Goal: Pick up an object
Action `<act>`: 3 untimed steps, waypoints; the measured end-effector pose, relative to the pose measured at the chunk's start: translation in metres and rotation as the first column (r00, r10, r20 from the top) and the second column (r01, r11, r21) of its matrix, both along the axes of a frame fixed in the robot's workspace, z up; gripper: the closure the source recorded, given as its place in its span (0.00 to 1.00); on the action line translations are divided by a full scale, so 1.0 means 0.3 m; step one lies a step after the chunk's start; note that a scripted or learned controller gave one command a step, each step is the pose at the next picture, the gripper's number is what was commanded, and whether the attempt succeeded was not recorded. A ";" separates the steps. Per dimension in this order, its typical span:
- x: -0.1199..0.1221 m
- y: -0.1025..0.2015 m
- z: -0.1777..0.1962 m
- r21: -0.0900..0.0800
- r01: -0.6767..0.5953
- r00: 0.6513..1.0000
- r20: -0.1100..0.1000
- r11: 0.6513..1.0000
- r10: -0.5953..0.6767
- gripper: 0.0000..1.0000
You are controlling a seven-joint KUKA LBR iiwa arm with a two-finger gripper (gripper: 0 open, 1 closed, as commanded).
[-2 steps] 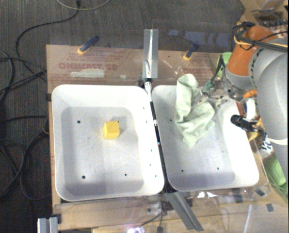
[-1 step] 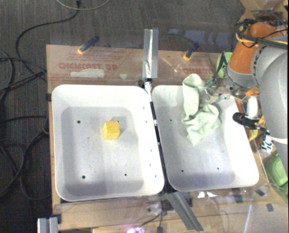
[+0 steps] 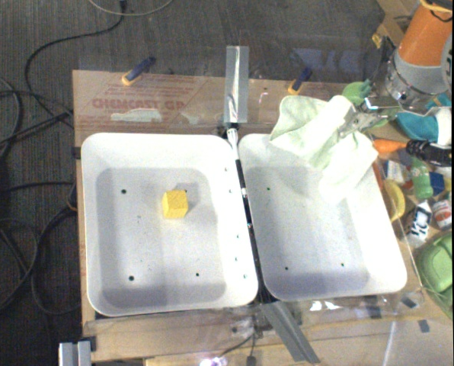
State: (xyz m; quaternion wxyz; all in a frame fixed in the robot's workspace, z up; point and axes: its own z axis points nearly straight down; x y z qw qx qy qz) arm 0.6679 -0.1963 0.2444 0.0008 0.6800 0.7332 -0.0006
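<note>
The hand (image 3: 354,120) is closed on a pale green cloth (image 3: 322,139), which hangs lifted over the far corner of the right bin (image 3: 341,265); the grip takes only one edge, so the cloth could slip and drop; the yellow cube (image 3: 175,203) lies in the left bin (image 3: 120,280).

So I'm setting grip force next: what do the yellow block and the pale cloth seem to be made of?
The block looks like matte foam or soft plastic: flat yellow faces, no shine, though the view can't settle which. The cloth looks like thin woven fabric, pale green-white: it folds and drapes limply from the claw, pinched between its fingers over the right bin.
</note>
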 end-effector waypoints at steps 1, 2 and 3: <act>-0.003 0.228 0.073 -0.001 0.334 0.943 -0.003 0.943 -0.334 1.00; -0.003 0.226 0.075 -0.002 0.335 0.942 -0.002 0.942 -0.335 0.00; -0.129 0.230 -0.295 0.000 0.306 0.952 -0.005 0.952 -0.306 0.00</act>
